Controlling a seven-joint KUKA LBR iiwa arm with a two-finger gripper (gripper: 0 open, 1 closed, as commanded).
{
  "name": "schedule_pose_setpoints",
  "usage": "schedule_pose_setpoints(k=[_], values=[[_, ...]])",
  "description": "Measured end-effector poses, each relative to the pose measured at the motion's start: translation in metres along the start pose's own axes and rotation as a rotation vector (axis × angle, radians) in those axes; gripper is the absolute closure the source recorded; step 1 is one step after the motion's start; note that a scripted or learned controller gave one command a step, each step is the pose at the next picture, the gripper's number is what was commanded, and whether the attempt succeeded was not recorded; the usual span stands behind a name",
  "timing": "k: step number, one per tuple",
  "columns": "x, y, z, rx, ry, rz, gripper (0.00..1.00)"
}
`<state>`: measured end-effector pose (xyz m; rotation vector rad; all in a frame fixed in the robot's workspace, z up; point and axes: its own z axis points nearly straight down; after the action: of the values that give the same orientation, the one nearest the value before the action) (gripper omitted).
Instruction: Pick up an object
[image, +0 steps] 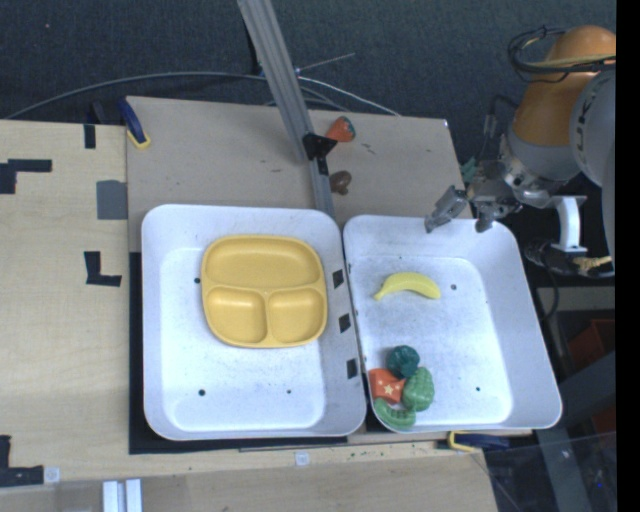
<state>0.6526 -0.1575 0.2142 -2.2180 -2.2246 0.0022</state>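
Note:
A yellow banana (408, 287) lies in the upper middle of the right bin (520, 320). In that bin's near left corner sits a cluster: a dark green round piece (404, 359), a red-orange piece (385, 384) and a light green piece (417, 391). My gripper (462, 212) hangs over the right bin's far rim, up and to the right of the banana. Its two fingers are spread apart with nothing between them.
The left bin (170, 330) holds a yellow three-compartment plate (265, 290). A grey pole (285, 90) rises behind the bins, with a small orange piece (342, 128) and a brown one (341, 182) on the bench near its base.

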Motion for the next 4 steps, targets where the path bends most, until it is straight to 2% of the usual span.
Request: schedule_pose_setpoints(k=[1, 2, 3, 4], values=[[0.0, 0.0, 0.0, 0.001, -0.001, 0.0, 0.0], [0.001, 0.002, 0.044, 0.004, 0.0, 0.0, 0.0], [-0.001, 0.001, 0.109, 0.006, 0.001, 0.001, 0.0], [0.0, 0.001, 0.127, 0.002, 0.0, 0.0, 0.0]])
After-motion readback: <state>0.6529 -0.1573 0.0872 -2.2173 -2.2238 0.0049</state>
